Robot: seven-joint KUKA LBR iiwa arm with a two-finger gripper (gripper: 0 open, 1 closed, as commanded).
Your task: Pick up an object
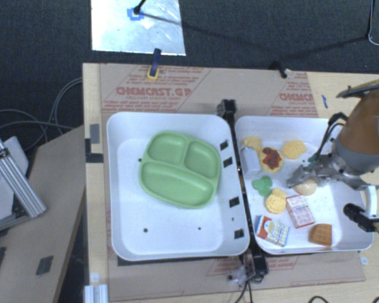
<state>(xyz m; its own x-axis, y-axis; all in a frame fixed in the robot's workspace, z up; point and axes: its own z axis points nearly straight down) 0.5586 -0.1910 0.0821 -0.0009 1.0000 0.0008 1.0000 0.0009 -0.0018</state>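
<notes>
Arm enters from the right, mostly cut off by the frame edge; the orange band and grey wrist cover the right bin's [284, 124] far right side. Gripper [305, 180] is low in the right bin, right over a pale round food item [306, 187], partly hidden by it; fingers blurred, can't tell if they are spread or closed, or gripping anything. Other items in the right bin: red-and-white piece [270, 159], round yellow waffle-like piece [294, 149], second yellowish one [275, 202], small green piece [262, 184], pinkish carton [299, 210], blue-red-white box [273, 230], brown bread-like piece [321, 234]; print on both boxes is too small to read. Left bin [123, 169] holds a green divided plate [179, 169], three compartments. Cardboard under the bins [177, 87] has red lettering, roughly "CHEMCAST GP", blurry. A shiny sheet [138, 17] lies on dark floor beyond the bench.
</notes>
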